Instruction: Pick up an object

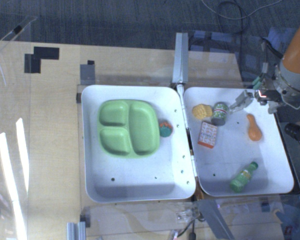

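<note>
Green bottle (pixel 244 177) at near edge of right bin (pixel 270 186), arm over far right corner.

Arm enters from the right, orange band at the frame edge, wrist angled down-left; gripper (pixel 238 103) hovers over the far part of the right bin, just beside a small can (pixel 220 113); can't tell if the claw is wide or narrow, nothing visible between its tips. Pick candidates, all in right bin: yellow lumpy toy (pixel 202 111) touching the can's left side, red-and-white box (pixel 207 134) lying flat near the bin's left wall, orange pear-shaped piece (pixel 253 127) near the right wall, bottle lying tilted near the front. Open floor in the bin's middle and front-left. Left bin (pixel 135 186) holds a green divided plate (pixel 128 127), a small teal-and-orange object (pixel 165 129) touching its right rim; front half bare.
</note>
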Controlling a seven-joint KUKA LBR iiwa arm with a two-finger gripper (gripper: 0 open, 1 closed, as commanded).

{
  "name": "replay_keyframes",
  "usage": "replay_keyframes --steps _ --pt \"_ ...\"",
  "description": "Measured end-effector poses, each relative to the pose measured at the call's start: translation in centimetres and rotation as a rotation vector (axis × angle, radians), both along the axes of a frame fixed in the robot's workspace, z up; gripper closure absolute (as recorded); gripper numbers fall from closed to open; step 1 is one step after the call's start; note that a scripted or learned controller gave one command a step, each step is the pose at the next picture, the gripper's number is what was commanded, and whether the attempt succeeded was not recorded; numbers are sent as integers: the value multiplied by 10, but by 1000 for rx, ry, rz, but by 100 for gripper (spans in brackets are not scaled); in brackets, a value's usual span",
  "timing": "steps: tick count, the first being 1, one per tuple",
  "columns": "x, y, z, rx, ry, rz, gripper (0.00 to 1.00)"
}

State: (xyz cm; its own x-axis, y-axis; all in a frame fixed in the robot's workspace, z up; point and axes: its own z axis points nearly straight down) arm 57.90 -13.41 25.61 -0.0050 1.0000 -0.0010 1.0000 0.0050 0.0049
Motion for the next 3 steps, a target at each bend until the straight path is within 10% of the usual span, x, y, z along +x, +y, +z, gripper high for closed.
replay_keyframes --steps 1,2,3 --pt "39 -14 -96 0 0 38 0" --pt "54 41 -169 1 -1 48 0" --pt "-17 47 -168 1 -2 85 0"
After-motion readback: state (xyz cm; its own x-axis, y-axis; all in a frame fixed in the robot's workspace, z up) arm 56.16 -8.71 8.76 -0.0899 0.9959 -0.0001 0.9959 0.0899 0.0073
